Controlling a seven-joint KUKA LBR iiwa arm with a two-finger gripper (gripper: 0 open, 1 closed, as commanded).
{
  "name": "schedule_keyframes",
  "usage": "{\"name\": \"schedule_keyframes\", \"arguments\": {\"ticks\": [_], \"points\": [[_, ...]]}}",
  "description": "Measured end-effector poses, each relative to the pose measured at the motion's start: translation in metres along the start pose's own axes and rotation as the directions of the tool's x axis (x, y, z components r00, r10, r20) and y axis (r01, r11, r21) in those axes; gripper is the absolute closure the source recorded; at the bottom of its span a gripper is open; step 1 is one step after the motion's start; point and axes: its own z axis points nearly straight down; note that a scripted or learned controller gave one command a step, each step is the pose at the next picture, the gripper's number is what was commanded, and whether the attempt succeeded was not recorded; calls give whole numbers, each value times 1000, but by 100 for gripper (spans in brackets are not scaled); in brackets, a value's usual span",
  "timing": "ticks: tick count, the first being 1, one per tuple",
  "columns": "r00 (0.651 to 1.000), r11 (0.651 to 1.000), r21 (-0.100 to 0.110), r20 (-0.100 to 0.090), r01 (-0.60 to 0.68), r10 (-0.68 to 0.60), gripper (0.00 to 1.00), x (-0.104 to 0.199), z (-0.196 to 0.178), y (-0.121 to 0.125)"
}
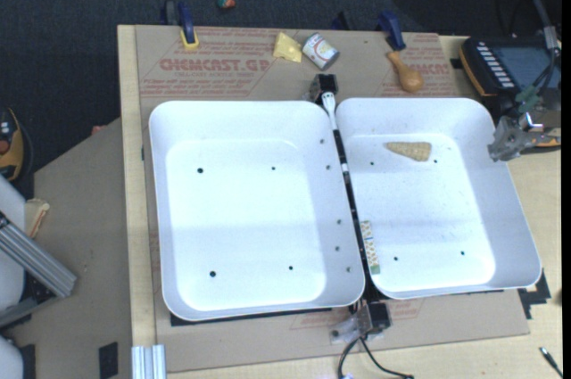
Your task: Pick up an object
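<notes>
Seen from above at a slant: two shallow white bins side by side on a brown board (268,70). Printed on the board in reddish capitals behind the left bin (241,208): "CHEMCAST G P", the last letters running under a yellow wedge-shaped piece (286,48); more of the same red print behind the right bin (437,199), too broken up to read.

Inside the right bin, toward its far side: one tan, wedge-shaped object (409,151), lying flat, well apart from the walls. Along the seam between the bins: a black strip, and toward the near end a small printed label (368,245), writing too small to read.

Behind the bins on the board: a small white-and-grey packet (320,51) just beside the yellow wedge, markings illegible; a tan wooden-looking piece with a round end (405,72) behind the right bin; blue clamps (186,20) at the board's far edge.

At the right bin's right rim: gripper (505,141), grey, partly cut off by the frame edge, blurred; cannot tell whether open or closed. Nothing visible between its tips. Well apart from the tan wedge.

Farther right of the right bin: a dark device with rows of pale keys (500,65), partly hidden.
</notes>
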Motion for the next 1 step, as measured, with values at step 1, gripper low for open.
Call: {"name": "schedule_keyframes", "arguments": {"ticks": [1], "points": [[1000,1000,-24,14,-13,13,100,-75,-101,-17]]}}
